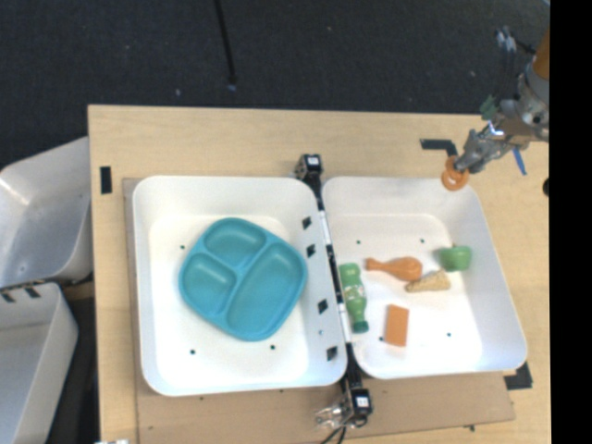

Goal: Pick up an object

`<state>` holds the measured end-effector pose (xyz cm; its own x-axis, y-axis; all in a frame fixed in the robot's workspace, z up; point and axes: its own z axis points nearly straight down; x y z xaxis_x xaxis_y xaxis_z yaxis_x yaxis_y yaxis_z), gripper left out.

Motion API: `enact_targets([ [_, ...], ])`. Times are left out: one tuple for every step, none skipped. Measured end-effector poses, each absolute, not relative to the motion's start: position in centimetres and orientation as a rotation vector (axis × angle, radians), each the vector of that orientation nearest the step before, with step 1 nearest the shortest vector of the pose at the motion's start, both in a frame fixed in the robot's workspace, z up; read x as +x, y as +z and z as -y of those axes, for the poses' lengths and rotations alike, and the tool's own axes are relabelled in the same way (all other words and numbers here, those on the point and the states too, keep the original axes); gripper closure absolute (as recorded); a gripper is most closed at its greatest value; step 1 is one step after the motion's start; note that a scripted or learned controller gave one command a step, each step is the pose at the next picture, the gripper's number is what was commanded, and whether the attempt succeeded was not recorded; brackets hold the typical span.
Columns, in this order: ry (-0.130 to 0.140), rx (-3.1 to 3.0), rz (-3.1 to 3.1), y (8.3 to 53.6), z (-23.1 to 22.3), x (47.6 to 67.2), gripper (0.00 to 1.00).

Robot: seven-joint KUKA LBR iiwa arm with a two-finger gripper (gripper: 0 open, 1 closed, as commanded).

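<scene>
Camera view shows me the tool [462, 162] above the right bin's [490, 336] far right corner, clamped on a small orange object [453, 178]. Below lie a green bottle [351, 296], a drumstick [396, 267], an orange block [396, 325] and a green cup [454, 257] (well apart). The left bin [162, 363] holds a blue plate [242, 278].
</scene>
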<state>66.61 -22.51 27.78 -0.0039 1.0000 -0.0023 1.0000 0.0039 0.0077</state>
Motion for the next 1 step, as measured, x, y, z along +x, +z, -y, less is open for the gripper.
enact_targets([
  [0.002,2.214,-2.227,28.28,17.01,65.62,1.00],
])
